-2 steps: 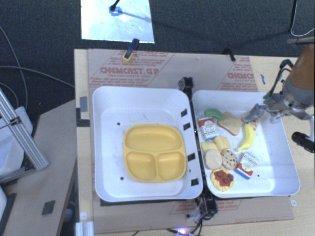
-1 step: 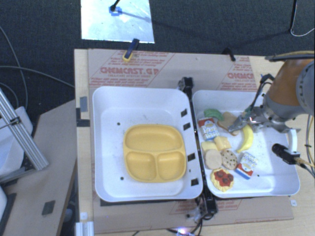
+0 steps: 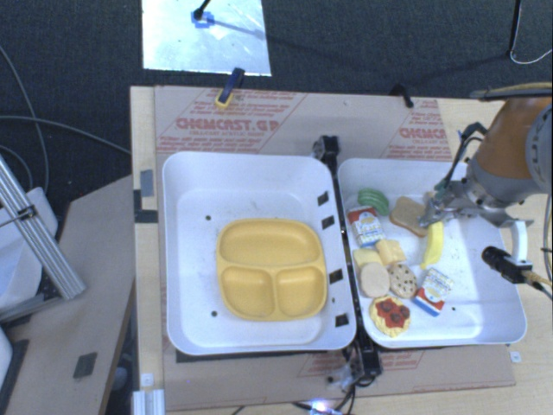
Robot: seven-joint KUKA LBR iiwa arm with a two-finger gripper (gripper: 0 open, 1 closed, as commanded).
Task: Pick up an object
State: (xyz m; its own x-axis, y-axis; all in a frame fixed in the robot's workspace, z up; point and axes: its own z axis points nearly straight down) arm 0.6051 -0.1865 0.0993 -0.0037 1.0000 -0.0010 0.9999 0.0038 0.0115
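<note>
Right, here is the layout, biggest things first.

Bench (image 3: 285, 119): a brown board with red lettering carries both bins, side by side.
Left bin (image 3: 186, 232): white and shallow, and it holds one thing, the yellow tray.
Right bin (image 3: 497, 305): white too, with toy food crowded into its left half.
Arm (image 3: 514, 150): it comes in from the right, the orange band sitting high over the right bin's far corner, the grey wrist just below it.
Yellow tray (image 3: 272, 266): three compartments, lying flat near the middle of the left bin.
Gripper (image 3: 435, 215): low over the right bin's upper middle, right at the top end of the banana; whether the fingers are apart or together, I cannot tell from this angle, and nothing visibly sits between them.
Banana (image 3: 433, 245): yellow, lying roughly upright in the view, just beside the toast.
Toast (image 3: 406, 214): a brown slice, left of the gripper.
Pizza plate (image 3: 390, 316): round, yellow with red topping, at the near edge of the bin.
Green piece (image 3: 374, 199): at the far left of the pile.
Carton (image 3: 367, 226): small, red and white, just below the green piece.
Cookie (image 3: 402, 279): speckled, beside a pale round slice (image 3: 374, 280).
Cheese cubes (image 3: 384, 252): pale yellow, between carton and cookie.
Wrapped packet (image 3: 432, 290): red, white and blue, right of the cookie.
</note>
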